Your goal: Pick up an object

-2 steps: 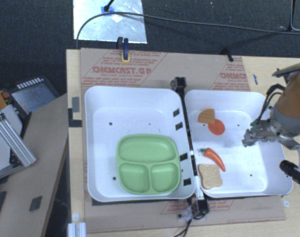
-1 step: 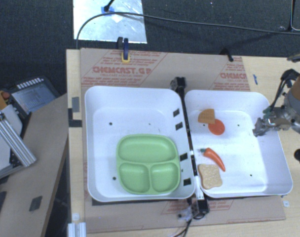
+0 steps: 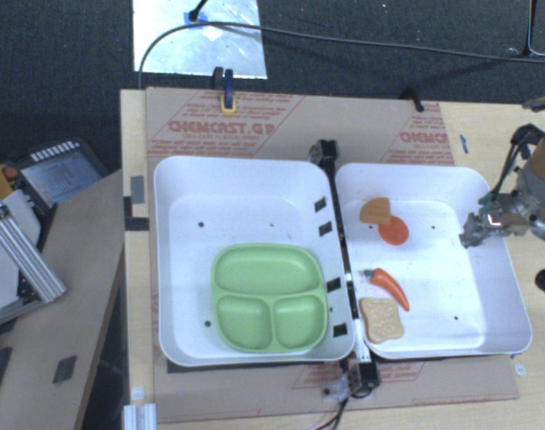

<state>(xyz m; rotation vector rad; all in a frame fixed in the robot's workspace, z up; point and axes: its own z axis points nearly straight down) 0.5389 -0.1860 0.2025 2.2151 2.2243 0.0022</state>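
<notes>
The gripper point(image 3: 474, 231) hangs over the right bin's point(image 3: 452, 330) outer rim; whether it is open or closed cannot be told. The orange tomato point(image 3: 394, 232), chili pepper point(image 3: 389, 285) and bread slice point(image 3: 381, 320) lie well to its left.

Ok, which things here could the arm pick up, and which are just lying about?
Could be picked up: carrot, toast, tomato, cookie, all in the right bin.
Lying about: green tray, clamp, foil sheet.

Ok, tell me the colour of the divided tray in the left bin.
Light green: the divided tray shows plainly in the camera view, lying in the left bin.
</notes>
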